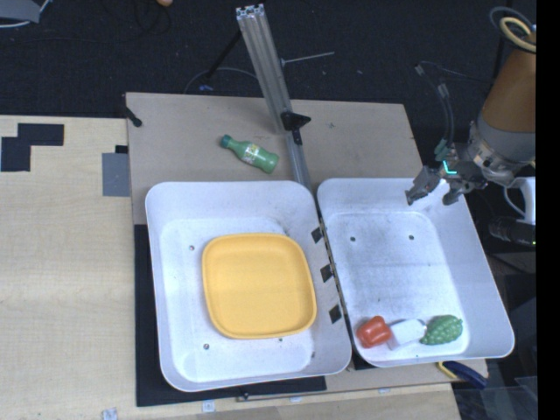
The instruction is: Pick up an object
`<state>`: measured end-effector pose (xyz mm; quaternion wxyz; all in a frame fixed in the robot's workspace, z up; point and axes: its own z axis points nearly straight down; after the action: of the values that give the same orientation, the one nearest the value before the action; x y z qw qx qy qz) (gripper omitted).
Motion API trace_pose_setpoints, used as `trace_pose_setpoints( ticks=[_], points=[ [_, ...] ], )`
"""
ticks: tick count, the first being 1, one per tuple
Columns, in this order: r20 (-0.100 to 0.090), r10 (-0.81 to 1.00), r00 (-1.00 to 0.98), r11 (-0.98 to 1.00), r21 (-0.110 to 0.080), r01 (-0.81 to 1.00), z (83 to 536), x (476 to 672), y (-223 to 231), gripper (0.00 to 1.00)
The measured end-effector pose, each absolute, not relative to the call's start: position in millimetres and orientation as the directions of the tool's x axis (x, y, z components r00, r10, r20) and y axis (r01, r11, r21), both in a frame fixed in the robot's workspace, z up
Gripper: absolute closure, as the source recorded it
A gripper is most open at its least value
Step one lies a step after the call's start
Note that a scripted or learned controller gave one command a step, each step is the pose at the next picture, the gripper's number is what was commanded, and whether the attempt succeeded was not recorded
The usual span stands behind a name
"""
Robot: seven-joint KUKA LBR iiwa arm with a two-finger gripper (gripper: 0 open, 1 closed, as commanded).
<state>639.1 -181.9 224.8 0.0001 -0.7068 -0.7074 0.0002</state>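
My gripper [437, 189] hangs over the top right corner of the right bin [464, 234], at its far rim, with my arm [512, 103] reaching in from the right. My fingers [421, 190] are spread apart with nothing between them. The things I could pick lie well away from me, in a row along the near edge of this bin: a red pepper [374, 330], a white block [407, 332] touching it, and a green bunch [442, 329] just beside the block. The left bin [171, 234] holds a yellow plate [259, 284] lying flat in its middle. Outside the bins, on the table [367, 138], a green bottle [249, 153] lies on its side beyond the left bin, near a slanted metal rail [271, 68].
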Motion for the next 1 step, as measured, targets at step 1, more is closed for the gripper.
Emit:
trace_pose_setpoints(
  ticks=[1],
  points=[
    [0.0,1.0,-0.001,0.001,0.0,1.0,224.8,639.0,-181.9,0.0]
  ],
)
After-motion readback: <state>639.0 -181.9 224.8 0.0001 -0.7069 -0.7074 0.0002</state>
